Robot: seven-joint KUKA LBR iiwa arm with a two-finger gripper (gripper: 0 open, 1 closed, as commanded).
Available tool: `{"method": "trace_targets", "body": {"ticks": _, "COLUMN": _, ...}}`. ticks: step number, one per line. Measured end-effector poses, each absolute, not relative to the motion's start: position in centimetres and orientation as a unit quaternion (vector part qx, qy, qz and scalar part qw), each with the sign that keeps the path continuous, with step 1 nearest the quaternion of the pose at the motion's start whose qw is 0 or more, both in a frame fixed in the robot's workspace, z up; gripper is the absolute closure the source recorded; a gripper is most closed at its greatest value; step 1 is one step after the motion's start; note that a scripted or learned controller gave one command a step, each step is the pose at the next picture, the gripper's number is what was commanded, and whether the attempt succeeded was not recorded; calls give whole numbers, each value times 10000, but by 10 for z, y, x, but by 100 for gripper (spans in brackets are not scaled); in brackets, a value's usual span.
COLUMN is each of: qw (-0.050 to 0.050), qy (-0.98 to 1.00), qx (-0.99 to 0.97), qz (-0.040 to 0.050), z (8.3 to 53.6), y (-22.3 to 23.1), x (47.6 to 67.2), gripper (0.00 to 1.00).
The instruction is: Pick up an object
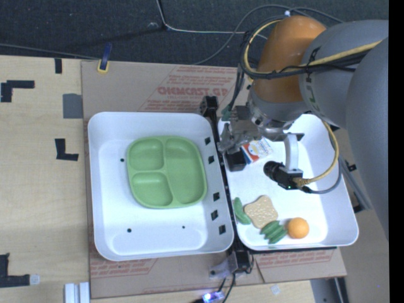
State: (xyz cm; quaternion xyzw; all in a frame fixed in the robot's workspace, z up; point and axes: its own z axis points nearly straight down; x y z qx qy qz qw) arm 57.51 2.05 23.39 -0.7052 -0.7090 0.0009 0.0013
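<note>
The KUKA arm's gripper (236,151) hangs low over the right bin (341,229), close to the divider and just beside a small red-and-white packet (257,149), apparently lining up a grasp; whether it is spread or closed cannot be told. The other candidates, a slice of toast (260,211), an orange (298,228) and green pea pods (273,231), cluster near the bin's front edge, well apart from it, while a green divided plate (167,171) sits in the left bin (104,144).

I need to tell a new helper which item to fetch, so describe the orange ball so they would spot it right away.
Look at the right white bin, under the grey arm. Along its near edge lies a row of toy food: green pods, a slice of bread, then the orange ball at the right end of that row. It is the only round, orange item in the bin.
</note>
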Motion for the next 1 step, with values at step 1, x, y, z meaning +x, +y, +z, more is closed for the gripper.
{"method": "trace_targets", "body": {"ticks": 1, "qw": 12, "qy": -7095, "qx": -7047, "qz": 5, "z": 237, "y": 80, "x": 561, "gripper": 100}}
